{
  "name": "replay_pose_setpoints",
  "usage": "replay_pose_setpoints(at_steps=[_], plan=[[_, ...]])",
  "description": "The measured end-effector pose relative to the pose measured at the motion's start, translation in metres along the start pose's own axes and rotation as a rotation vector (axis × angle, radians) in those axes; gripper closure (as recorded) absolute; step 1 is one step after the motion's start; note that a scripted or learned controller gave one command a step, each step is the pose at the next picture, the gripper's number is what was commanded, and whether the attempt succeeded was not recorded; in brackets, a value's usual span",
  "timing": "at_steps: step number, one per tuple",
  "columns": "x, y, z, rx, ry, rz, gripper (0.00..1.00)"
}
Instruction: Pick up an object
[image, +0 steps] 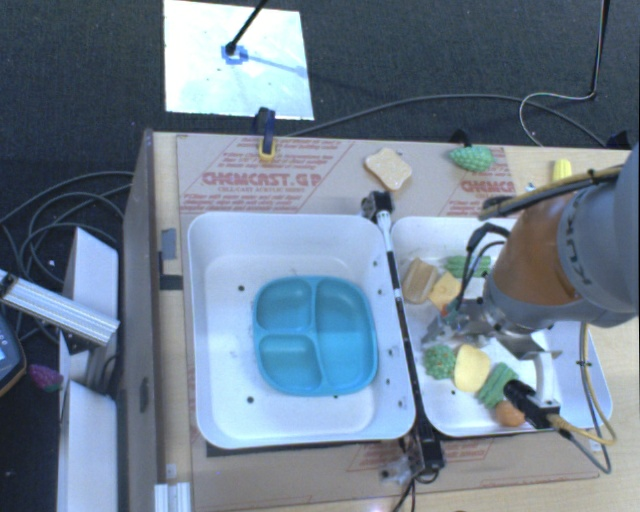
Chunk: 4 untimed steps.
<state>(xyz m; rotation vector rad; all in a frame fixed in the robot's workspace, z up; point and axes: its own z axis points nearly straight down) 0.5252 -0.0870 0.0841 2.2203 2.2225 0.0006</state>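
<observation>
end effector (462, 322) in right bin (425, 235) | yellow toy (472, 367) just below

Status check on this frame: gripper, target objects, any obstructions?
Gripper low in right bin, among the toy food; grip unconfirmed. Yellow piece and green piece lie just below it. Blue divided plate sits in left bin, untouched.

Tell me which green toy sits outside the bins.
The green toy on the cardboard, behind the right bin beside the bread slice. The other green pieces lie inside that bin.
</observation>
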Motion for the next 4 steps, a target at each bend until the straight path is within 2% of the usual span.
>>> replay_pose_setpoints(at_steps=[1,2,3,4], plan=[[-0.036,0.074,-0.001,-0.003,-0.002,-0.003,0.0],[-0.007,0.029,0.0,0.0,0.0,-0.001,0.0],[-0.007,0.03,-0.011,-0.002,0.0,-0.002,1.0],[0.071,0.047,-0.101,-0.004,0.001,-0.004,1.0]])
